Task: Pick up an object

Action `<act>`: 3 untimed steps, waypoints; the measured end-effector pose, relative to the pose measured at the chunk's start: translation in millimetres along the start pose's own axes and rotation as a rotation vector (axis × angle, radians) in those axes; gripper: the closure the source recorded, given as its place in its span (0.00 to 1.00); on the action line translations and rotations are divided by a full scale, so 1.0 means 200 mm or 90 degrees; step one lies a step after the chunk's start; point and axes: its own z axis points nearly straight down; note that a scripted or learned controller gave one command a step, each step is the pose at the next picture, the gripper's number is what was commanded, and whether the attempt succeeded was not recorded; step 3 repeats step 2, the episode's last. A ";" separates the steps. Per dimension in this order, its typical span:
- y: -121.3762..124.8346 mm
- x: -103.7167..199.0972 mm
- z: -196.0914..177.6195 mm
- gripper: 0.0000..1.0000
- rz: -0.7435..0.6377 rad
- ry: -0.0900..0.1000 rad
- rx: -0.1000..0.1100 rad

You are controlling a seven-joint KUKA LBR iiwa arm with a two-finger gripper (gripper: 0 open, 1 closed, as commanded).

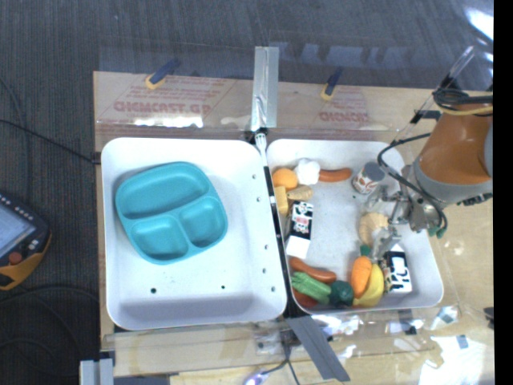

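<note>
1. Two shallow white bins sit side by side on the bench: the left bin and the right bin, their inner walls touching along the middle.
2. A teal divided plate with three compartments lies in the left bin, toward that bin's 10 o'clock corner.
3. The arm, grey with an orange band, reaches in from 3 o'clock over the right bin's right side.
4. The gripper hangs low over the right bin, just at 3 o'clock of a pale tan lump; whether it touches the lump is unclear.
5. I cannot tell how the pincer stands: cables and metal parts blur together there, and nothing is plainly seen between its tips.
6. The objects available for picking all lie in the right bin.
7. Along the bin's 12 o'clock edge sit an orange ball, a white puff and a red sausage, in a row from left to right.
8. A small cup-like can rests at 12 o'clock of the tan lump.
9. A black-and-white carton lies near the bin's left wall, at 6 o'clock of the orange ball.
10. At the bin's 6 o'clock edge are a second red sausage, green vegetables, a carrot, a banana and another black-and-white box, crowded close together.
</note>
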 end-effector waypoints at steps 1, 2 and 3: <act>0.03 0.19 -0.01 0.00 -0.002 -0.005 0.001; 0.03 0.32 -0.01 0.00 -0.012 -0.010 0.001; 0.03 0.32 -0.01 0.00 -0.012 -0.010 0.001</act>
